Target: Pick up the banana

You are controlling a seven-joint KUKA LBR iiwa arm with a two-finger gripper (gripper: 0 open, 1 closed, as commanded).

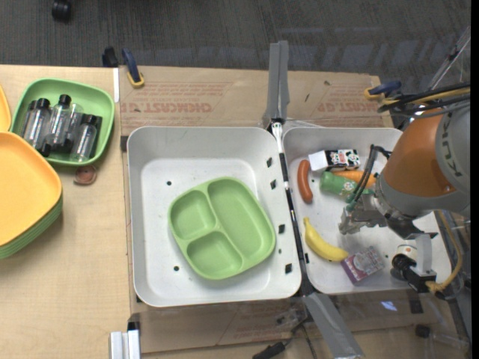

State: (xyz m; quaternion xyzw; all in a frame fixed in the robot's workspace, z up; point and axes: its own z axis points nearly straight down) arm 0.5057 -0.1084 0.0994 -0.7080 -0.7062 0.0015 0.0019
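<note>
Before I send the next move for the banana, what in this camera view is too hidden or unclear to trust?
- Gripper: too small and dark in the camera view to tell its state.
- Carrot: its right end is hidden behind the arm.
- Small box: print too small to read.
- Packet: contents too blurred to identify.
- Bottles in the green tray: labels too small to read.
- Banana: fully visible, apart from the gripper.

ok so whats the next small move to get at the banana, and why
Probably shift the pincer toward the camera view's lower left and lower it over the banana. The banana lies free on the right bin's floor, beside the bin's left wall, and the pincer sits just up and right of it, holding nothing visible.
</note>
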